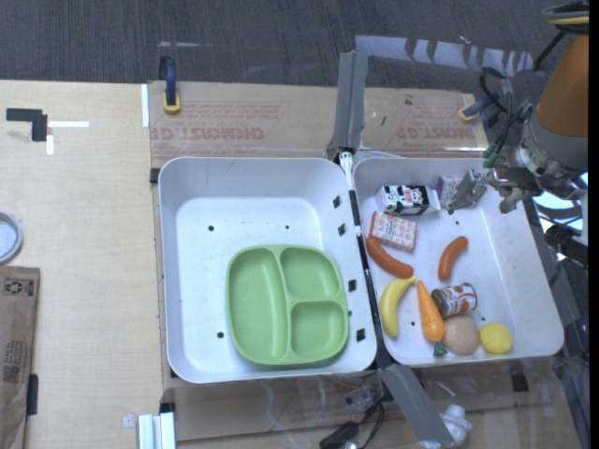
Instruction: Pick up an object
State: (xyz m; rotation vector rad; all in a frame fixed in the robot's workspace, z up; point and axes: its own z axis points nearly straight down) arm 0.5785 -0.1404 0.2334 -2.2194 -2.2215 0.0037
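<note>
On the light wooden tabletop [84,213], a roll of clear tape [6,238] and a brown paper packet [17,330] lie at the left edge. The left white bin [187,190] carries a green three-compartment tray [286,304], which sits toward the bin's near right corner.

In the right white bin [510,251], a small black-and-white carton [404,198] lies near the far left corner. Just in front of it lies a pink wafer packet [393,232], and nearer still a sausage [388,257] lies aslant. Close to the left wall lies a yellow banana [393,304], with an orange carrot [430,314] just beside it. A second sausage [452,256] rests mid-bin, and a small red-labelled can [456,299] lies on its side below it. A tan round potato [460,336] and a yellow lemon [495,338] sit together at the near edge.

The claw [477,190] hangs over the bin's far right corner, beneath the arm's orange band [569,92]. Whether its fingers are spread or closed cannot be told. None of the objects is seen between them.
</note>
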